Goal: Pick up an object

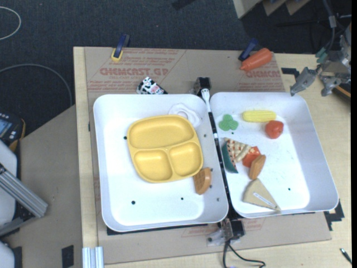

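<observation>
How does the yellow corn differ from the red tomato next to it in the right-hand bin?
The corn is yellow, long and slim, lying on its side; the tomato is red, round and compact. The corn lies nearer the bin's far wall, while the tomato sits just in front of it, toward its right end. Both look like toy food, rest on the floor of the right bin, and lie apart from the gripper.

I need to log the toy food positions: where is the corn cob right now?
The corn cob lies near the far edge of the right bin, between the green piece on its left and the red tomato just below right.
</observation>
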### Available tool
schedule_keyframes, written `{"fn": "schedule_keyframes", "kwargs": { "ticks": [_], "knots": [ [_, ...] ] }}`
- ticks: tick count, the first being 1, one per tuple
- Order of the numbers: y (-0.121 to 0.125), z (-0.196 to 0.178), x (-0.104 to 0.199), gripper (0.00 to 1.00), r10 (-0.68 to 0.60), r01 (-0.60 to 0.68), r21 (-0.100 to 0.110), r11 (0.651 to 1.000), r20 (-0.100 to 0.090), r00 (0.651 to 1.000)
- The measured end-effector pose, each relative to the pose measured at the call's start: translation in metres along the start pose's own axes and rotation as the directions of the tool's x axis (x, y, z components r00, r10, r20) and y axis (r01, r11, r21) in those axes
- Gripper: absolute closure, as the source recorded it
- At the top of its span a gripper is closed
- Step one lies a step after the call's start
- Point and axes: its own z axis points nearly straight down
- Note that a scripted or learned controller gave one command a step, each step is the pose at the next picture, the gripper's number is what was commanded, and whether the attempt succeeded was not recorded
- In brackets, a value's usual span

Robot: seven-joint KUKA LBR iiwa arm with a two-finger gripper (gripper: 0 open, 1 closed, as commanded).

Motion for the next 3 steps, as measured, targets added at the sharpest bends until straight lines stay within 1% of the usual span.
{"fn": "schedule_keyframes", "kwargs": {
  "ticks": [1, 2, 3],
  "knots": [
    [0.002, -0.009, 0.001, 0.00, -0.003, 0.003, -0.014, 1.000, 0.004, 1.000],
    [0.004, 0.055, 0.001, 0.00, -0.004, 0.004, -0.008, 1.000, 0.002, 1.000],
    [0.003, 0.119, 0.001, 0.00, -0.004, 0.004, -0.007, 1.000, 0.002, 1.000]
  ]
}}
